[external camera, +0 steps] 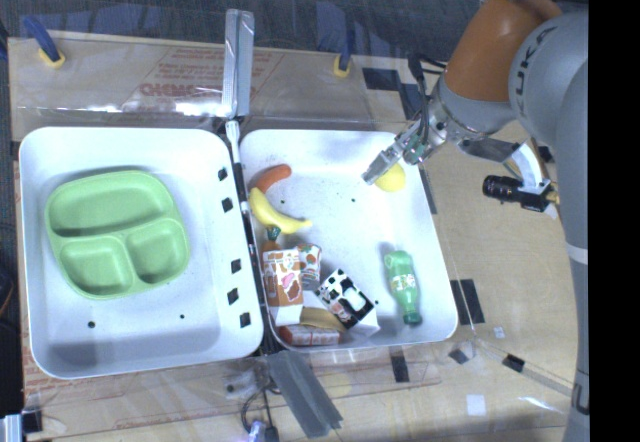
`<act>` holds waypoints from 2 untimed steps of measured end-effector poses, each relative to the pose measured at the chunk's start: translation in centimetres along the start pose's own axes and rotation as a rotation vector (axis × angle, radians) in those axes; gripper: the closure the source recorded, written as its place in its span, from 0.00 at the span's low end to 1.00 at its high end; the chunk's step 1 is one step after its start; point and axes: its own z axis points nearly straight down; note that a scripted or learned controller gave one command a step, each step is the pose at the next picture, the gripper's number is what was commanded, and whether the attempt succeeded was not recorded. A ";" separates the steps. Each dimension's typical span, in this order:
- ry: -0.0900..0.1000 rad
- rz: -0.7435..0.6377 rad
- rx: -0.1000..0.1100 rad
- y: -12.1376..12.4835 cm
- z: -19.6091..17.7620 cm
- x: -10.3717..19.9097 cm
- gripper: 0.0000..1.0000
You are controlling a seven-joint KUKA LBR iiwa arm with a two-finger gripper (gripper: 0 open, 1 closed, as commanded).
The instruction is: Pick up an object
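Two bins: side by side on the table point(120, 80), white and shallow, a grey divider between them.
Left bin point(40, 350): carrying a green tray point(118, 230) with three compartments, lying toward its left and middle.
Right bin point(330, 145): carrying the loose things, most of them crowded along its left wall and near corner.
Arm point(545, 40): grey with an orange band, reaching in from the right over the bin's far right corner.
Jaws point(383, 170): low over the right bin's far right corner, tips right against a lemon; open or closed, cannot tell.
Lemon point(393, 179): small and yellow, on the bin floor by the right wall, partly covered by the tips; held or merely touched, cannot tell.
Bottle point(402, 286): green, lying on its side near the right wall, well apart from the lemon.
Banana point(272, 213): yellow, by the left wall, just below a red sausage point(271, 175).
Cartons: a brown printed carton point(283, 275) beside the banana, a black-and-white carton point(347, 298) touching it toward the middle.
Near corner: a tan, bread-like item point(318, 319) tucked under the cartons, kind too unclear to tell.
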 end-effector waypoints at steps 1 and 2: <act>0.003 0.094 0.002 -0.4 4.6 -0.4 1.00; 0.001 0.221 0.002 2.3 -3.7 4.7 1.00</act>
